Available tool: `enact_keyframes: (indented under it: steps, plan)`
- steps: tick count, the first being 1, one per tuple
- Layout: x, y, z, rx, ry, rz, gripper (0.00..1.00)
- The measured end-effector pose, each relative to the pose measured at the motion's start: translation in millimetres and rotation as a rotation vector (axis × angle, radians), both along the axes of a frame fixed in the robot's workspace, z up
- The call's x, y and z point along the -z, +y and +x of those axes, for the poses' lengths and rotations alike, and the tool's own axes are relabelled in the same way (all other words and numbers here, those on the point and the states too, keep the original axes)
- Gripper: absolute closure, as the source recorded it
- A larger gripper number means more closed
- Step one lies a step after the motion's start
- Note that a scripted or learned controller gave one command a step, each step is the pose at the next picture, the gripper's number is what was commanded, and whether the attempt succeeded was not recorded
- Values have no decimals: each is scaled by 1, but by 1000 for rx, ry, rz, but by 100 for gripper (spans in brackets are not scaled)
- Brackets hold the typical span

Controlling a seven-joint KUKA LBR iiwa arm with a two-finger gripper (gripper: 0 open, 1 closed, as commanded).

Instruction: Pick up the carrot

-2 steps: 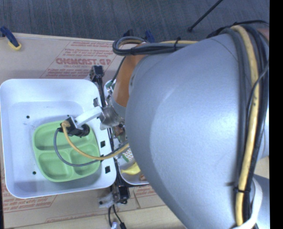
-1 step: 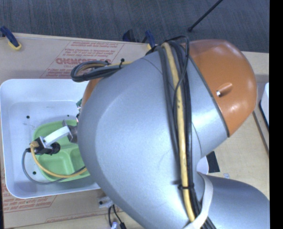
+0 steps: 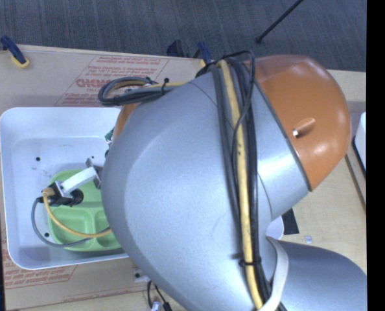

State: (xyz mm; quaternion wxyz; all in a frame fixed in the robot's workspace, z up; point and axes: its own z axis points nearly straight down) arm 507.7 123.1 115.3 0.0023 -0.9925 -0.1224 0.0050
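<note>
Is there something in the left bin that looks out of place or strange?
Nothing looks spilled or broken. The left bin holds a green divided tray, and the arm covers much of it. A yellow cable from the arm lies looped across the tray, which is somewhat unusual.

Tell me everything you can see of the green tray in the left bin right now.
The green tray looks like light green moulded plastic with raised dividers forming compartments. It lies flat on the floor of the left bin, toward its near side. Its right part is hidden under the grey arm. A yellow cable loops across it beside a white-and-black part.
</note>
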Motion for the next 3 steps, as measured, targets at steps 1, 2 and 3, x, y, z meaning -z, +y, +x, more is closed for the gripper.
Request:
enact_keyframes:
  steps: [1, 2, 3]
  plan:
    - [-9, 2, -1, -10, 9, 3, 100]
    - [-18, 3, -1, -19, 19, 8, 100]
    - [12, -1, -17, -374, -19, 16, 100]
